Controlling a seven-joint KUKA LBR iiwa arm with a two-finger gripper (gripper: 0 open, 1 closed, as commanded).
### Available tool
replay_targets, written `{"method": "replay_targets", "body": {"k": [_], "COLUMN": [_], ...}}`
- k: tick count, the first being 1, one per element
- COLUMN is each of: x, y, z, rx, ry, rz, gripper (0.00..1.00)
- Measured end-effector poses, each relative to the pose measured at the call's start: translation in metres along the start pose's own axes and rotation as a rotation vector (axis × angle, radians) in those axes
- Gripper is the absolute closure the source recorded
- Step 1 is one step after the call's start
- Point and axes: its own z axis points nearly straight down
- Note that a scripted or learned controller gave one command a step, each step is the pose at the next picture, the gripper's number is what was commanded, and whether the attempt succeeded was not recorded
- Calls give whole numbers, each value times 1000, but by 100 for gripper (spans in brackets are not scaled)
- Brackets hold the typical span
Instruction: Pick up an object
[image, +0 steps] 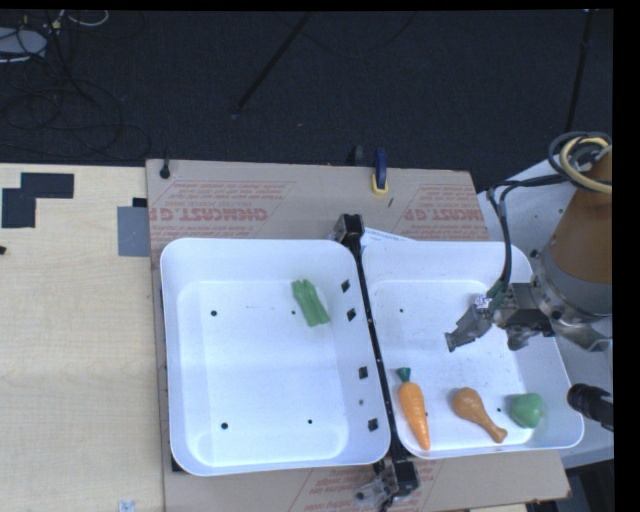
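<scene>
My gripper (470, 330) hangs over the right bin (440, 268), above its middle, with nothing between the fingers; whether they are spread or closed I cannot tell from this slant.

Nearest to me, along the bin's near edge, lie three toys: a drumstick (476, 412) just below my gripper, a green ball (527, 408) to its right in the near right corner, and a carrot (414, 412) to its left beside the divider. All three look like light moulded plastic, stiff and probably slick, so I judge none will crush but any may squirt out of a poor pinch. The drumstick seems my best pick: I would close across its narrow shank, or across the fat end if that lies flatter. The carrot should be taken across its thick upper body, not the taper. The ball sits close to the wall, leaving little finger room.

Further left, in the left bin (190, 350), lies one green block (310, 301), toward its far side.

The count: two bins, four objects, one of each.
</scene>
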Motion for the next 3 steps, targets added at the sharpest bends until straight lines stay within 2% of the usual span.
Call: {"method": "replay_targets", "body": {"k": [1,2,3], "x": [-72,-69,-43], "y": [5,4,-5], "z": [-78,-83,-86], "rx": [-11,-1,-2], "ry": [-6,-1,0], "rz": [6,3,-2], "gripper": [0,100,100]}}
